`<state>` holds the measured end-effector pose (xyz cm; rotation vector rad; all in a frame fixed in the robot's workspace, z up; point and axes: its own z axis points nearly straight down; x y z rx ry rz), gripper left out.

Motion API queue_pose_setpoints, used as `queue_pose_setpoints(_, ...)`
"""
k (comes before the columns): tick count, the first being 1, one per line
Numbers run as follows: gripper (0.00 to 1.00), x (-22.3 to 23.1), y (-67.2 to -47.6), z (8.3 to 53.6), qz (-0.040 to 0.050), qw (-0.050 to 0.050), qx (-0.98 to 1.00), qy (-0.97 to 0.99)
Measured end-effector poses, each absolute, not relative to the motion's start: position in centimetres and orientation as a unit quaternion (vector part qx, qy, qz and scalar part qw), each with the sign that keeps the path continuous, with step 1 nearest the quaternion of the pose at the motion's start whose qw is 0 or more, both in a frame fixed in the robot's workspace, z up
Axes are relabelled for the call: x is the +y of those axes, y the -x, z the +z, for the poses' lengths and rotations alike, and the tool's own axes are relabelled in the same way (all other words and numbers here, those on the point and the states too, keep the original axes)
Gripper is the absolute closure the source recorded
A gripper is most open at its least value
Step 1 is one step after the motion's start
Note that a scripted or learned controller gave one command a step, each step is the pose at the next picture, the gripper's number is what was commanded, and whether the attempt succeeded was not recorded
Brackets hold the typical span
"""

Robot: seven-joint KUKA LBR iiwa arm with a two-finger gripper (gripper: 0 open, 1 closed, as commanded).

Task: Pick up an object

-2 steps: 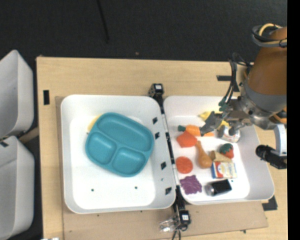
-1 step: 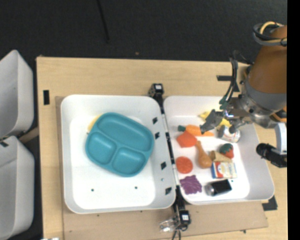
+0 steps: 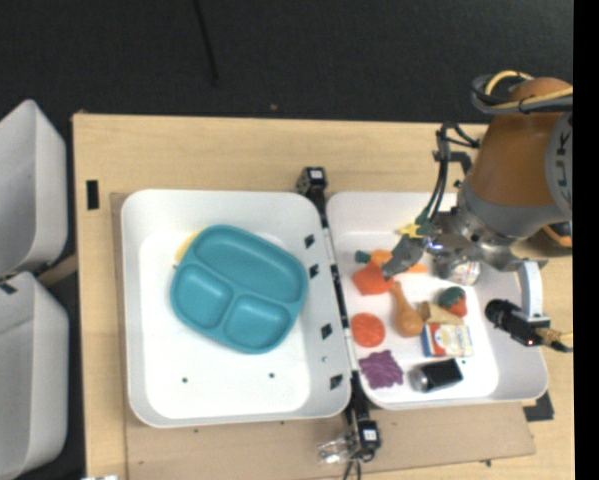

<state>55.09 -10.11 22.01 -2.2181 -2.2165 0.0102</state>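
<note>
My gripper (image 3: 404, 256) hangs low over the upper left part of the right bin (image 3: 379, 208), reaching in from the right below the orange band of the arm (image 3: 514, 168). Its tip lies just above an orange block (image 3: 371, 281) and touches or overlaps a small orange piece (image 3: 380, 259). Nearby in the same bin lie an orange round piece (image 3: 368, 329), a tan drumstick-shaped toy (image 3: 409, 314), a purple toy (image 3: 381, 368), a black object (image 3: 437, 376), a white box with red and blue print (image 3: 448, 340), and a red and green piece (image 3: 452, 301).
The left bin (image 3: 149, 368) holds a blue divided plate (image 3: 239, 288) with a yellow thing (image 3: 185, 245) peeking out at its upper left. A black divider with clips (image 3: 331, 298) runs between the bins. A black fitting (image 3: 514, 323) sits at the right bin's right side.
</note>
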Motion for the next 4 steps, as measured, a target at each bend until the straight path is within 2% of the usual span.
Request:
queue_pose_setpoints(1, 0.0, -9.8, -55.4, 17.3, 0.003, 0.003, -0.706, 0.708)
queue_pose_setpoints(2, 0.0, -10.1, -54.9, 12.5, 0.0033, 0.003, -0.707, 0.707)
queue_pose_setpoints(3, 0.0, -10.2, -54.8, 9.6, 0.0026, 0.002, -0.706, 0.708)
queue_pose_setpoints(4, 1.0, -10.3, -54.9, 10.5, 0.002, 0.003, -0.704, 0.71)
